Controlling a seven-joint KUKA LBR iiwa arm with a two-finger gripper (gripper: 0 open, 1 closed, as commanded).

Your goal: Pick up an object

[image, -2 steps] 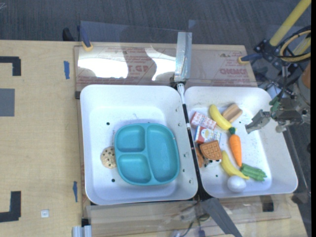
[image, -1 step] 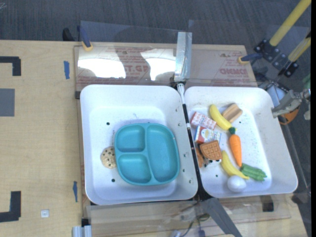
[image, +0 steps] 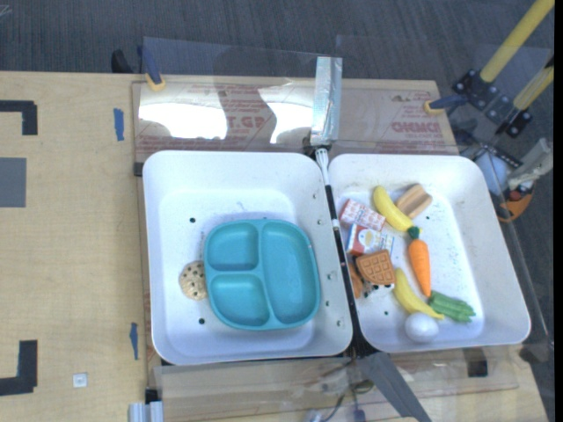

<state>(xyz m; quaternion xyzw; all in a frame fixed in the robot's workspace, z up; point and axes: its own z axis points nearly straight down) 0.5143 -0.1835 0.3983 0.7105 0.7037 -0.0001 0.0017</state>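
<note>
Egg (image: 421, 327), bananas — right bin (image: 501, 310)

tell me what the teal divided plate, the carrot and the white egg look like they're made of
The teal divided plate looks like moulded plastic with a smooth satin finish: uniform colour, soft rounded compartment ridges. The carrot seems to be toy plastic, evenly orange with a plain green cap. The white egg looks like smooth plastic too, faintly glossy, though at this size that's a guess.

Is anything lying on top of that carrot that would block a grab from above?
Nothing lies on the carrot. A banana touches its left side, and a green vegetable sits at its lower tip, crowding it.
</note>
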